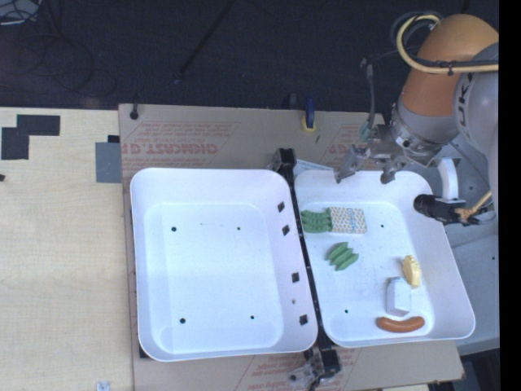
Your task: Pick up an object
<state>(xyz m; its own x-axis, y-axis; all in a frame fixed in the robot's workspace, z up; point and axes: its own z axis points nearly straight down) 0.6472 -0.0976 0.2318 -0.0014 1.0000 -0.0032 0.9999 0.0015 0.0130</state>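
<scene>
My gripper (367, 172) hangs over the far edge of the right bin (444, 251), its two fingers spread open with nothing between them. In that bin, nearest the gripper, lie a green ridged piece (315, 221) and, touching its right side, a white dotted block (348, 219). A green pea pod (343, 256) sits just in front of them. Further toward the front right are a small yellow item (411, 270), a pale grey block (397, 296) and an orange sausage (400, 324).
The left bin (155, 218) stands beside the right one, with a black clipped divider (295, 251) where they meet. Both rest on a brown cardboard sheet (212, 141). The arm's orange-banded wrist (444, 63) rises at the upper right.
</scene>
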